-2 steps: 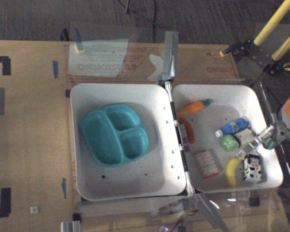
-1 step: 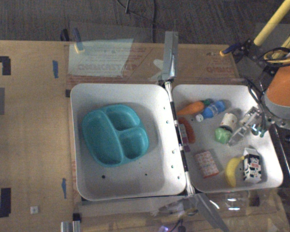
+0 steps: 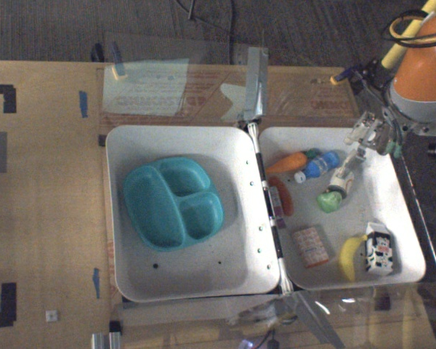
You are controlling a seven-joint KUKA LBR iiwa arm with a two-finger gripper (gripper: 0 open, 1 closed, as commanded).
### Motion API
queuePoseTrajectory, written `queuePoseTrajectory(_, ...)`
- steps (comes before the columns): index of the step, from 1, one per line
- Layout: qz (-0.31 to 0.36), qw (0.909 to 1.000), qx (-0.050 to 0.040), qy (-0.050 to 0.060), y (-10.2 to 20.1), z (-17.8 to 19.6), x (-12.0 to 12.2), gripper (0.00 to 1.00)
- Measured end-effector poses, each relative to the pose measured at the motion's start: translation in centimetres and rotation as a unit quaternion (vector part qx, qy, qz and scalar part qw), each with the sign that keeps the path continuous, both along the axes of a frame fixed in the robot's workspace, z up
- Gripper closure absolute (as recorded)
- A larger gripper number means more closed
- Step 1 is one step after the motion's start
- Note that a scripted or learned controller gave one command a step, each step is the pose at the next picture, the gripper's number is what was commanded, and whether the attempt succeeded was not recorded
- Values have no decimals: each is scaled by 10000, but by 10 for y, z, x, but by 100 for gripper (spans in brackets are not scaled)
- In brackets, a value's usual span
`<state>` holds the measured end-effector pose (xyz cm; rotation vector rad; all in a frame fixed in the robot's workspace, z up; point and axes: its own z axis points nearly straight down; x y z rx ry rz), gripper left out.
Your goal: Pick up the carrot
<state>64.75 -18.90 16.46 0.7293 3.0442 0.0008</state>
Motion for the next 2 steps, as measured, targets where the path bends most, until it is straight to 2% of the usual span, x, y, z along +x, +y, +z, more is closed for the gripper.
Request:
queuePoseTrajectory(1,684,9977,6,34,7,-59,11,0)
queuePoseTrajectory(2,1497,9887,-1,29,23,-73,11,0)
